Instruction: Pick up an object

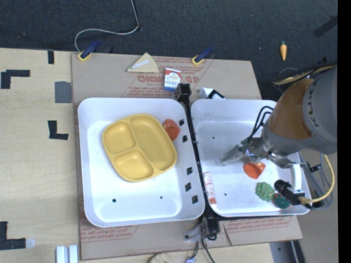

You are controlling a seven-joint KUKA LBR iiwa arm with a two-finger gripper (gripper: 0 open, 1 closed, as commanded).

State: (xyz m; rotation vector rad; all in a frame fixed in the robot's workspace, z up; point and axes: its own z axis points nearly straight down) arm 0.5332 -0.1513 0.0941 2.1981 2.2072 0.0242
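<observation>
A cardboard sheet (230,75) covers the bench, with dark carpet beyond at twelve o'clock. On it sit two shallow white bins. The left bin (93,201) holds a glossy yellow three-compartment plate (139,147), with a small orange cup-like object (171,129) touching its edge at two o'clock. The right bin (219,119) holds an orange piece (254,170), and at five o'clock from it a knobbly green object (264,190) beside a darker teal one (282,202). The gripper (233,158) points toward nine o'clock, near the orange piece; I cannot tell its state.
</observation>
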